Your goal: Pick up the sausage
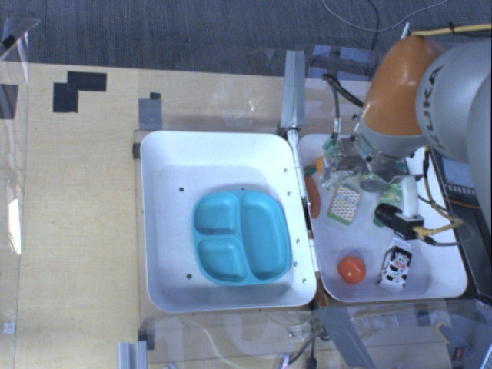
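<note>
The tool [336, 169] hovers beside the sausage [312, 194] in the right bin [453, 283]; its grip state cannot be told.

Robotics laboratory test cell.

A grey KUKA arm [450, 91] with an orange band works over a pale wooden bench [77, 229] bearing two shallow white bins [165, 156] separated by a metal divider bracket [292, 91]. Loose cables [361, 10] trail over grey carpet [154, 18]. Black tape markers [77, 89] are fixed to the benchtop.
</note>
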